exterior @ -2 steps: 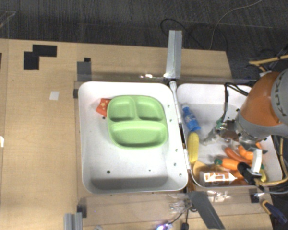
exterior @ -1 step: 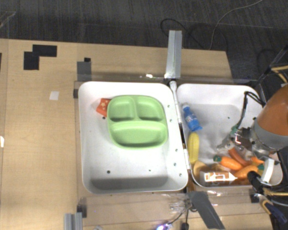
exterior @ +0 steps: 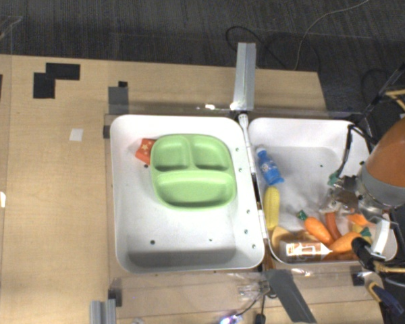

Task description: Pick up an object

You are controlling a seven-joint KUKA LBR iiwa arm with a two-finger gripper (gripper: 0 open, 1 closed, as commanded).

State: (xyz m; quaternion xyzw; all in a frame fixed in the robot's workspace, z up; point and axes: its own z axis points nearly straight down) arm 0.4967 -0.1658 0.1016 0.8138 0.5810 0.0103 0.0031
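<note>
The arm is reaching into the right bin from the right edge of the surface, with the end effector hanging low near that bin's front right corner. Whether it is spread or pressed together, I cannot tell. Just beside it, carrots are lying in a heap along the bin's front edge, next to a brown packet. A yellow corn cob and a blue bottle are resting along the bin's left wall. In the left bin, a green divided plate is sitting toward the back, partly covering a red item.
</note>
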